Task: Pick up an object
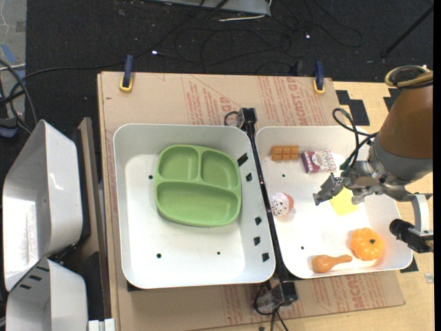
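**Inspection: end effector low over right bin, nothing gripped**

Nearest the camera, along the front wall of the right bin, lie an orange gourd-shaped toy and, just beside it toward the right, an orange pumpkin. The two sit close together but appear apart.

The end effector is in the middle of the right bin, reaching in from the right. Its dark fingers are spread narrowly, with nothing seen between them. A yellow flat piece lies directly below and beside the fingers; contact cannot be confirmed.

A small round white-and-pink object rests near the left wall of the same bin, apart from the end effector. At the back of the bin, an orange-brown bar and a purple-and-white packet lie side by side, near one another.

The left bin holds a green divided plate with three compartments, lying flat in the rear half.

Both bins stand side by side on a cardboard-covered counter. Two clamps, one yellow and one blue-handled, grip its far edge.
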Motion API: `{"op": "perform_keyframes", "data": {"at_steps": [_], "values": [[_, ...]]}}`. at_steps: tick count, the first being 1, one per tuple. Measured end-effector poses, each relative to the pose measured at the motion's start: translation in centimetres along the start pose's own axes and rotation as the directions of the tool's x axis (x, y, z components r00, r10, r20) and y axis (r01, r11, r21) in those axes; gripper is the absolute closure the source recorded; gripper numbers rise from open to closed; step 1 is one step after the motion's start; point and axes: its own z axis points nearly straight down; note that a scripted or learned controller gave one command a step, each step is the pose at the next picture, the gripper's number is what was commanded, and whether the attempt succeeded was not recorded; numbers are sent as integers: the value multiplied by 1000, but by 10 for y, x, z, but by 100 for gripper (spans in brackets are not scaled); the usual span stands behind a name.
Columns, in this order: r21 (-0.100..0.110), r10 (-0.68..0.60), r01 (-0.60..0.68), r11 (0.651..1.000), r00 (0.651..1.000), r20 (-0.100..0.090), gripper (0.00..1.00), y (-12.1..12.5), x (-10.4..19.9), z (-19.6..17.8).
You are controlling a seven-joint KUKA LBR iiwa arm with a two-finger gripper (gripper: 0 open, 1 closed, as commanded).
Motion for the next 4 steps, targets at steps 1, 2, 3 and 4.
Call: {"op": "perform_keyframes", "data": {"at_steps": [1,2,3,4], "values": [[-14,-4,4,1000,1000,3,0,3,0,-7],[-10,0,0,1000,1000,2,0,7,-2,56],[-11,0,0,1000,1000,2,0,7,-2,100],[-16,1,-1,1000,1000,3,100,8,-2,88]]}}
